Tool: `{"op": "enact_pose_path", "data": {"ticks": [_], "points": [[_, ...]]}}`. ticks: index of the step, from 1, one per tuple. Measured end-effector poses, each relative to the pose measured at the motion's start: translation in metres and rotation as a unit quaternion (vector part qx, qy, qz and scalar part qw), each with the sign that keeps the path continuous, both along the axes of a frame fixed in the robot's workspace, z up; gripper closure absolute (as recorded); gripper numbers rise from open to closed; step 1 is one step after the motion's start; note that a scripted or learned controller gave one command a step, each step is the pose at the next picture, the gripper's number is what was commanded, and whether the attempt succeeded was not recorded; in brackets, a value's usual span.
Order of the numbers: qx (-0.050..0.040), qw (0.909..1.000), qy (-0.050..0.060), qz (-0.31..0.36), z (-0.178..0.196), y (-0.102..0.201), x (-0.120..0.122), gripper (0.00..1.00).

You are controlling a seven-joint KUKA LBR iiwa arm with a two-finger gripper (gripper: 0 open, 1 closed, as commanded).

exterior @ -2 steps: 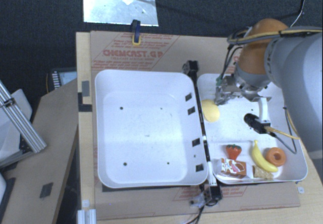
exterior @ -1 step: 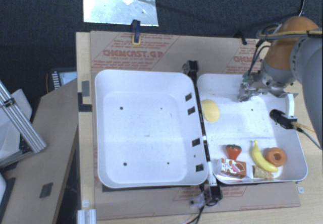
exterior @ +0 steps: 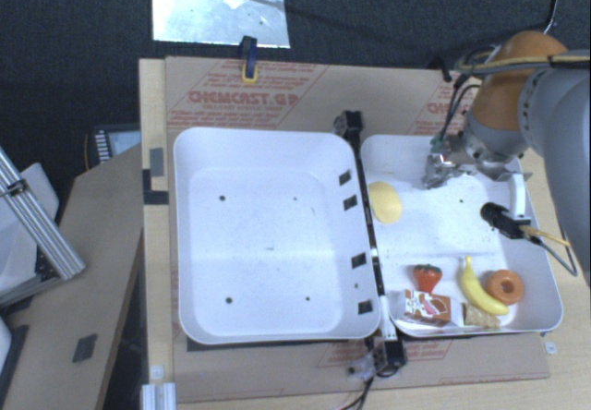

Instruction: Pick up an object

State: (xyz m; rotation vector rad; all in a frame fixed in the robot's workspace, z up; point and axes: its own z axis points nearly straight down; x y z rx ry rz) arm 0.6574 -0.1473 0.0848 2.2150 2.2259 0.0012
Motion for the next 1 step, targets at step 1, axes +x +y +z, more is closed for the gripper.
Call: {"op": "enact_pose_path", "data": {"ticks": [1], "points": [[0.0008, 1.0, -0.001, 0.001, 0.0006, 0.0386, 0.0127, 1.0]]}}
